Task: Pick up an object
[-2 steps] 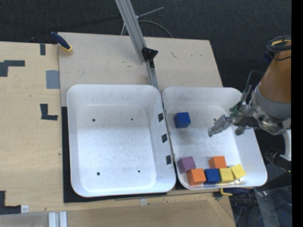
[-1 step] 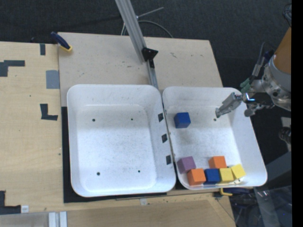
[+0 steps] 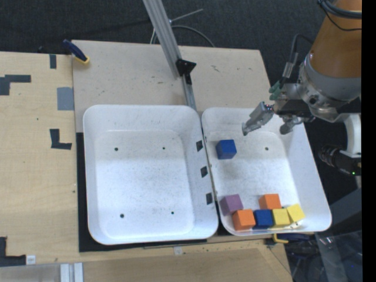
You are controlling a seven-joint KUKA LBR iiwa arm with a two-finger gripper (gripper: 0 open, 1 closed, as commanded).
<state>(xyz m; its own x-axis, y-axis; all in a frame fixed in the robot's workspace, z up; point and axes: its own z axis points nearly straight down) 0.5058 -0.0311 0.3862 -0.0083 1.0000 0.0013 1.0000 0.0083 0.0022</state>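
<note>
Blue cube (image 3: 226, 149) sits alone in the upper part of the right bin (image 3: 305, 157), just below and left of the jaws (image 3: 267, 121). Jaws look apart, nothing between them. Purple, orange, blue and yellow blocks (image 3: 262, 211) cluster at that bin's lower edge.

Even, diffuse light from above keeps both white bins (image 3: 141, 113) bright without harsh glare. Shadows stay faint and short. The picture is slightly soft and grainy; surroundings beyond the counter (image 3: 35, 134) fall dark.
</note>
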